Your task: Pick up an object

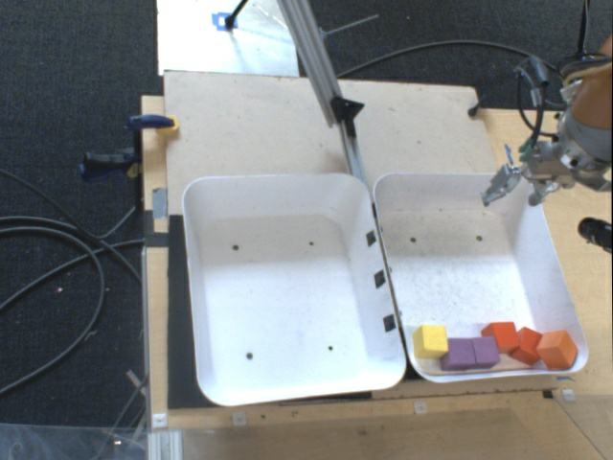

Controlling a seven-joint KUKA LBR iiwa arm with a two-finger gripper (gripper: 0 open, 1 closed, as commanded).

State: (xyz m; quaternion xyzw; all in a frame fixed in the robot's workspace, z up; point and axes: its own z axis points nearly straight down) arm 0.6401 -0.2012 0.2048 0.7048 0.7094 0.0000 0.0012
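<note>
Gripper [518, 188] open and empty above right bin [548, 247] far corner; yellow block [431, 340], purple block [469, 353], orange blocks [536, 345] along near wall.

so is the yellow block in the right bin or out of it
In. The yellow block lies on the floor of the right bin, at its near edge beside the purple block, inside the rim.

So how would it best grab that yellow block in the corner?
Probably from straight above, fingers closing on the yellow block's far and near faces. Its left side sits close to the bin's wall and the purple block crowds its right, so those sides leave little room. The gripper hangs over the bin's far end.
</note>
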